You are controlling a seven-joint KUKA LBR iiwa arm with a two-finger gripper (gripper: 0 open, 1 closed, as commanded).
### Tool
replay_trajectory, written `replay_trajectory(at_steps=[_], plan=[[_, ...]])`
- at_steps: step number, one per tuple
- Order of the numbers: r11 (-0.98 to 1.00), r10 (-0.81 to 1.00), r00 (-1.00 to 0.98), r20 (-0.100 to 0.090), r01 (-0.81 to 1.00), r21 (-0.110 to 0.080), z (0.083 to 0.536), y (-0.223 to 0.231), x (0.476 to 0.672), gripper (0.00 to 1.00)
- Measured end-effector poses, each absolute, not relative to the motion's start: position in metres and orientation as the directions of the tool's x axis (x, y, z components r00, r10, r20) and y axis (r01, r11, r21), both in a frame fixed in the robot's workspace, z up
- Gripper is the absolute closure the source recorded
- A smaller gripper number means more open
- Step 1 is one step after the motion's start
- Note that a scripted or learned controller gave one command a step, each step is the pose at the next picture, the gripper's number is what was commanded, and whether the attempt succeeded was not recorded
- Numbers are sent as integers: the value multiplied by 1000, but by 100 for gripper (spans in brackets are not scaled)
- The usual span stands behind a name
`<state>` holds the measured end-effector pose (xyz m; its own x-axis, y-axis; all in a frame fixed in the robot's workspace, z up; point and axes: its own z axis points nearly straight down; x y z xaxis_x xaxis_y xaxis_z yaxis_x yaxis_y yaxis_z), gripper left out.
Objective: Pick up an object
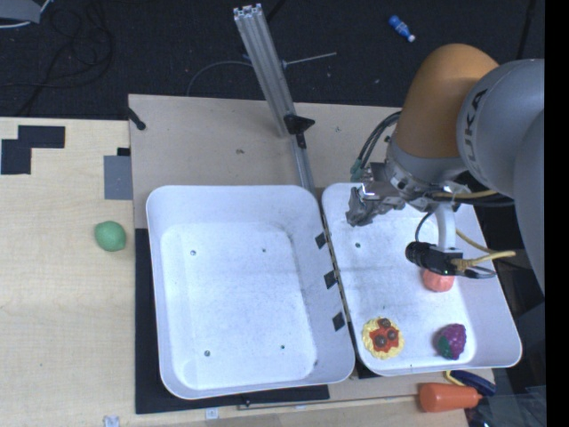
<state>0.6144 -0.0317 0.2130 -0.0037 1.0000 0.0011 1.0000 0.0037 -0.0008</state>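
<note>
My gripper (363, 208) hangs over the far left part of the right bin (391, 238), near its back rim. I cannot make out anything between its fingers. In the same bin lie a pink-orange object (437, 280) at the right, partly behind a black cable loop, a yellow round toy with red dots (382, 337) at the front, and a purple grape bunch (452, 340) at the front right. All three lie well to the front and right of the gripper.
The left bin (240, 292) sits beside the right one, joined by black clips. A green ball (110, 236) lies on the bench left of the bins. An orange carrot-like toy (447, 397) lies before the right bin. A metal rail (271, 69) slants at the back.
</note>
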Motion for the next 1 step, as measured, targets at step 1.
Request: replay_trajectory(at_steps=[1], plan=[[4, 1000, -4, 1, 1000, 0, 223, 28, 625, 100]])
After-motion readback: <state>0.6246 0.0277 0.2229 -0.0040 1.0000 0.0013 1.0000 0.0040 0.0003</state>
